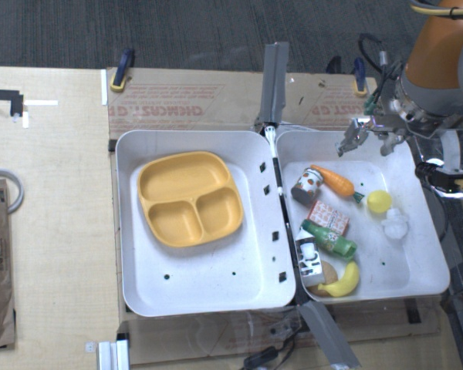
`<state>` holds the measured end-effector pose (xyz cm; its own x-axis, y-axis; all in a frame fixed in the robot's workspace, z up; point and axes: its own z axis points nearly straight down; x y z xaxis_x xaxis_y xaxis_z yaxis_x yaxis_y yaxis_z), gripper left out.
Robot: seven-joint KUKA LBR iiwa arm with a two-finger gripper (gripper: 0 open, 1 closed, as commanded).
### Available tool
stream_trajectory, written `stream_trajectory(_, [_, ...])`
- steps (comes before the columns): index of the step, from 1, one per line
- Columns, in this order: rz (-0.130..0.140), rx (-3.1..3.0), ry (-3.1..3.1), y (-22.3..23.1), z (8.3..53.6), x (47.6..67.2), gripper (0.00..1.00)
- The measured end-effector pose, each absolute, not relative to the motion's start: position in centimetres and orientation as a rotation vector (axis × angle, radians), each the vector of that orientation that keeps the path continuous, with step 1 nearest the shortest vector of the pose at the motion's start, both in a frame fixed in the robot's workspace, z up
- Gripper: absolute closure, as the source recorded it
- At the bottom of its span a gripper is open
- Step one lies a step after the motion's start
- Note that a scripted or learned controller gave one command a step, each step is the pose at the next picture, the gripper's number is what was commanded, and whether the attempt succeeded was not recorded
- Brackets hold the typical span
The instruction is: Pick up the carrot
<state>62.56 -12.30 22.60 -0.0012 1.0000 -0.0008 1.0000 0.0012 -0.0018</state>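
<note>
Task status: not started as far as the grasp goes — the carrot (333, 181) lies untouched in the right bin (417, 276).
Carrot position: upper middle of the right bin, right of frame centre, lying at a slant with its green tip toward the lower right; its upper-left end is just beside a small brown-and-white toy (306, 185).
Gripper position: the gripper (373, 136) hangs over the upper edge of the right bin, in the upper right of the frame, above and to the right of the carrot and apart from it.
Gripper state: the two fingers stand spread with nothing between them — open and empty.
Neighbours: a yellow ball (380, 201) sits right of the carrot's tip; a red-and-white box (328, 218) and a green bottle (330, 239) lie below it; a banana (341, 281) rests at the lower edge of the bin.
Left bin: the left bin (139, 284) holds a yellow divided plate (190, 197).
Remaining steps, by judgement: move the gripper down-left over the carrot, align the fingers across its body, descend, close, lift.
Risk: the toy crowds the thick end, so a grasp nearer mid-body looks safer.
</note>
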Motion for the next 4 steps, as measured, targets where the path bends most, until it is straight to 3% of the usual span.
stream_trajectory(1, [0.003, -2.287, -2.152, -16.5, 11.8, 62.6, 0.0])
stream_trajectory(2, [0.002, -2.118, -2.319, -12.4, 9.2, 63.2, 0.0])
stream_trajectory(3, [0.002, -2.123, -2.317, -12.5, 10.2, 63.2, 1.0])
stream_trajectory(4, [0.001, -2.091, -2.347, -8.2, 21.2, 65.9, 1.0])
